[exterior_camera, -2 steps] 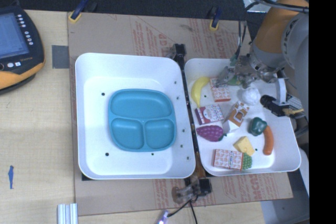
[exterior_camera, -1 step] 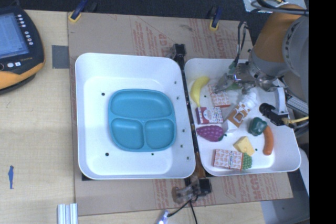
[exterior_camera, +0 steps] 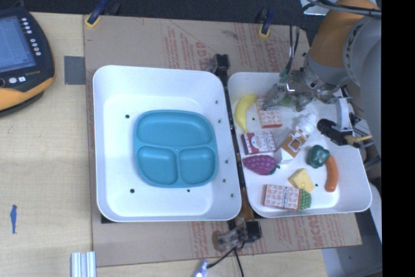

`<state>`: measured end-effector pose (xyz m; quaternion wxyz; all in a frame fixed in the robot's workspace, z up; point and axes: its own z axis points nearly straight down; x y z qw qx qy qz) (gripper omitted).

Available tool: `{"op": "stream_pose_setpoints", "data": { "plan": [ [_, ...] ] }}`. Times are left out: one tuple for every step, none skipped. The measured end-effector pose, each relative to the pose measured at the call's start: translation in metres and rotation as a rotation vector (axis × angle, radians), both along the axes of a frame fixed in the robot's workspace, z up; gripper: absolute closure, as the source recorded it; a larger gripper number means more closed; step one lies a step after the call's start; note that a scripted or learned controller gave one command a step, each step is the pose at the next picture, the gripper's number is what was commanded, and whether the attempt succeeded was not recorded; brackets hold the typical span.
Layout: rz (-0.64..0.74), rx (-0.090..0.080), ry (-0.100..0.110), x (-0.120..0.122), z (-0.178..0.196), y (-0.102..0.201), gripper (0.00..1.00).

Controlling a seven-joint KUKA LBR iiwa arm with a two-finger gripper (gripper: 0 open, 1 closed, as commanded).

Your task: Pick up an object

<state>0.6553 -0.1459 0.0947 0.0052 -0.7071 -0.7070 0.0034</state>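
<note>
Hovering over the far end of the right bin (exterior_camera: 355, 196): end effector (exterior_camera: 285, 93), one. Whether it is released or clenched cannot be told, and nothing is seen held in it. The nearest candidate is a printed carton (exterior_camera: 270, 117), just beside it on the near side, with the banana (exterior_camera: 244, 111) close on the carton's left.

Risks, as judged:
- The items lie crowded and several touch, so a descent may catch two at once or shove a neighbour aside.
- The flat cartons offer little to grip and may slip out.
- The banana lies along the bin wall, where the end effector could strike the rim.

Count, right bin:
- Cartons, three, including a second carton (exterior_camera: 258, 142) and a third carton (exterior_camera: 281, 196).
- Banana, one.
- Purple grapes (exterior_camera: 260, 164), one bunch.
- Small bottle (exterior_camera: 296, 139), one.
- Green pepper (exterior_camera: 318, 156), one.
- Orange sausage-shaped piece (exterior_camera: 332, 174), one.
- Cheese wedge (exterior_camera: 300, 178), one.

Count, left bin (exterior_camera: 105, 139):
- Blue divided plate (exterior_camera: 175, 147), one, bare.

Bins on the tabletop: two.
</note>
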Motion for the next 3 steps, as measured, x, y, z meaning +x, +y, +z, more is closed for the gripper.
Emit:
{"op": "stream_pose_setpoints", "data": {
  "plan": [
    [0.005,-0.004,-0.008,-0.045,-0.003,0.027,0.0],
    [0.007,-0.004,-0.006,-0.045,0.007,0.026,1.0],
    [0.005,-0.002,-0.009,-0.073,0.098,0.071,1.0]
  ]
}}
